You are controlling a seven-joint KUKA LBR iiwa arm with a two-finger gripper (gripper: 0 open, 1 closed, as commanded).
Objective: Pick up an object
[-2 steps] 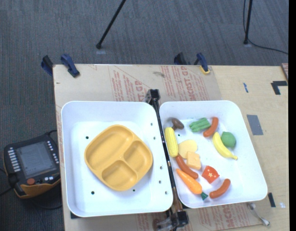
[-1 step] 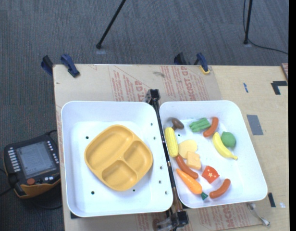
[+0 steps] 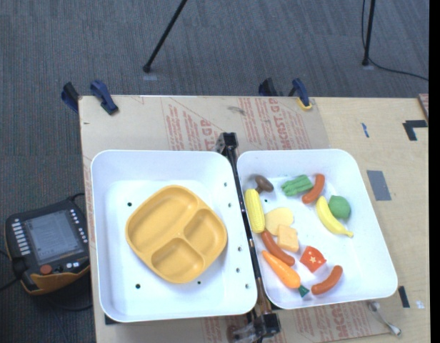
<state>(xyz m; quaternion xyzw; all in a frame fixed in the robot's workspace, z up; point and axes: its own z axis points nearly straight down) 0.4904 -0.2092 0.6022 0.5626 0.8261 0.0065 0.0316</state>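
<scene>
The right bin (image 3: 363, 184) holds several toy foods. A corn cob (image 3: 254, 210) lies along its left wall, with a brown mushroom (image 3: 262, 184) above it. Green beans (image 3: 297, 185) and a red sausage (image 3: 318, 188) sit near the top. A banana (image 3: 330, 218) rests beside a green lime (image 3: 339, 206). Pale yellow pieces (image 3: 280, 220) and a cheese block (image 3: 288, 239) lie mid-bin. Lower down are a hot dog (image 3: 275, 247), a carrot (image 3: 283, 270), a red pepper piece (image 3: 313, 259) and another sausage (image 3: 327, 280).
The left bin (image 3: 106, 191) carries a yellow divided plate (image 3: 176, 233). Blue clamps (image 3: 103, 96) grip the bench's far edge. A teach pendant (image 3: 47, 244) lies on the floor at the left. Tripod legs (image 3: 166, 31) stand behind the bench.
</scene>
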